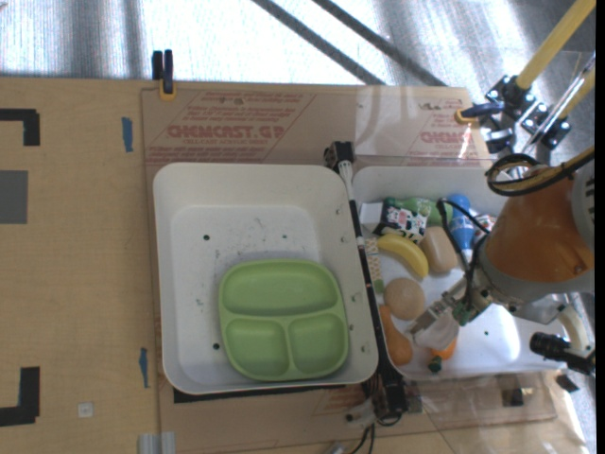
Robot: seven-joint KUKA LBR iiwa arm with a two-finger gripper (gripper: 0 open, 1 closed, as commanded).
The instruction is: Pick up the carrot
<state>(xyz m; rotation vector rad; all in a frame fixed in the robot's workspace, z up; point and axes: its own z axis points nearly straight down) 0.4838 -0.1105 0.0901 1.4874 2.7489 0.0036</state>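
You see the gripper (437, 323) low in the right bin (492, 343), near its front edge, with the carrot (398, 340) lying just to its left, close against the bin's left wall; whether the jaws are spread or closed cannot be told from this angle. Behind the carrot lie a pale round item (406, 297) and a banana (403, 253). The left bin (184, 253) carries a green divided plate (282, 318) toward its front edge.
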